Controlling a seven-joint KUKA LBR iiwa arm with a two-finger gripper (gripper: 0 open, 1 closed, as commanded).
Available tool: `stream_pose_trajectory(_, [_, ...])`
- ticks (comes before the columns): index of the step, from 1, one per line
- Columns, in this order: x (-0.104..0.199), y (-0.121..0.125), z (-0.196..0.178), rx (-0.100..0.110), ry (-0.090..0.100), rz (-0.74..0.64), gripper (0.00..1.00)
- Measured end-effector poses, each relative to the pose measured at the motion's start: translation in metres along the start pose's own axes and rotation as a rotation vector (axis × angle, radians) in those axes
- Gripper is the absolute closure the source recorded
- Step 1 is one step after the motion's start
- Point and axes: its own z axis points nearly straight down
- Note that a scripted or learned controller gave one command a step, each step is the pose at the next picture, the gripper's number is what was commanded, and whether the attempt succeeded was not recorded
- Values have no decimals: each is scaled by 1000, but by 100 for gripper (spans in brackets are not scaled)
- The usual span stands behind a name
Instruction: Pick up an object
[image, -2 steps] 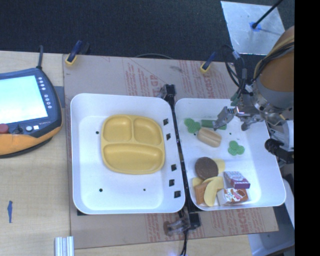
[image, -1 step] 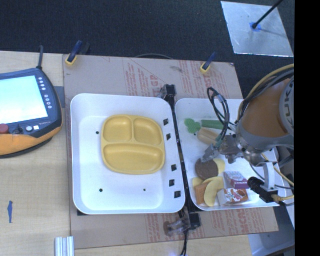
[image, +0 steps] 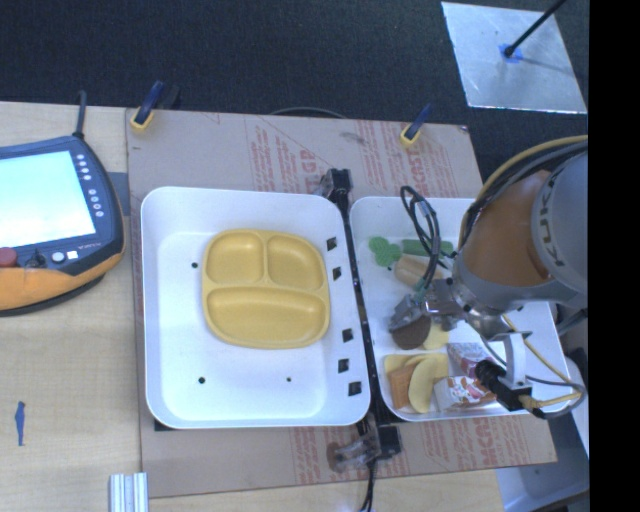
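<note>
The light wooden bench (image: 60, 370) carries a brown cardboard sheet (image: 300, 150) (held by two clamps at its far edge), two white bins (image: 170, 300) on it, and a handheld control pendant (image: 55, 225) at left.

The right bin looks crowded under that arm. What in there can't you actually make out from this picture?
- End effector: dark and blurred over the right bin; whether it holds anything can't be told.
- Bin floor beneath the arm: hidden by the arm.
- Green object and yellow pieces: too small and blurred to identify.
- Packet: print unreadable.
</note>
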Motion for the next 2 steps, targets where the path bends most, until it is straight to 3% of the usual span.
stream_pose_trajectory(1, [-15,-25,-1,0,0,-1,0])
stream_pose_trajectory(2, [1,-26,-2,-1,0,-3,0])
